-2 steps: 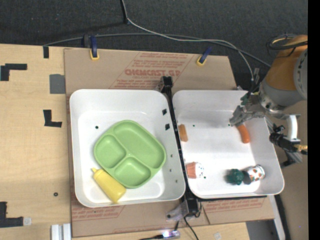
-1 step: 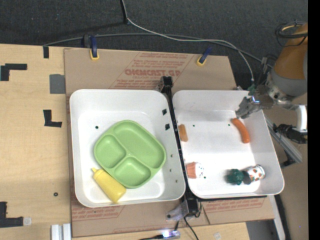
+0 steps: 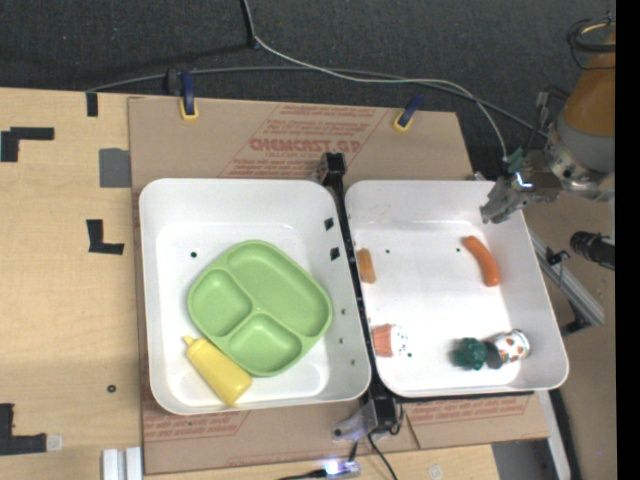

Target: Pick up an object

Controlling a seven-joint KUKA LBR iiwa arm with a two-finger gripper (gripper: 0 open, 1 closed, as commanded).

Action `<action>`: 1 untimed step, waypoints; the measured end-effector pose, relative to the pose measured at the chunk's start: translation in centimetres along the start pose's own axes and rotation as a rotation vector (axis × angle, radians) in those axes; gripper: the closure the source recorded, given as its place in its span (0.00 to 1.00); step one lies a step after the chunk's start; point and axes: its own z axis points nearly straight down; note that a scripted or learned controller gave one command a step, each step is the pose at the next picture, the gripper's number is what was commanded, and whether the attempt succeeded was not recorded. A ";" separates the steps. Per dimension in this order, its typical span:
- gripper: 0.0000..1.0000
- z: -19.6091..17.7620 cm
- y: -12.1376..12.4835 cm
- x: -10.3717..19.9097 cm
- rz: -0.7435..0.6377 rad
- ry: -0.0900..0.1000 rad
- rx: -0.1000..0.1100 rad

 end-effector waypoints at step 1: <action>1.00 1.0 0.6 4.7 -0.003 0.002 0.005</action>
